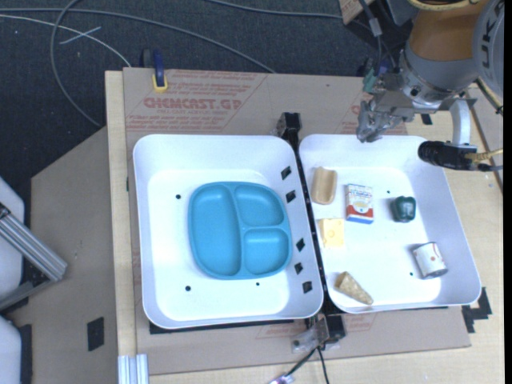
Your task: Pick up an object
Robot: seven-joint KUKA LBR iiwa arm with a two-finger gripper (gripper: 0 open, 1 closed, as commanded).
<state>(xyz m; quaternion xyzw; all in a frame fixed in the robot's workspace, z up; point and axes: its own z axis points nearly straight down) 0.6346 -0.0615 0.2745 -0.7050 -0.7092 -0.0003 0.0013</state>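
So the claw is hanging over the far rim of the right bin, basically at the back edge and not over any of the items yet. I honestly can't tell how it's set at this size, the tip is just a grey blob against the white rim, and I don't see anything in it.

The stuff to grab is all in that right bin: a bread roll up near the divider, a little red and white carton just beside it, a yellow cheese square below the roll, a tan wedge down at the near edge, a dark green round thing to the right of the carton, and a small can lying tilted near the right wall. The left bin has a blue divided plate in it.

What matters for the next move: everything lies toward the camera from the claw, i.e. down the picture. The carton is pretty much straight below it, and the roll is a bit left of that line. Both have their long axis running front to back, so I'd guess the claw should close across them side to side. The carton looks like the easiest one, being closest and nothing touching it
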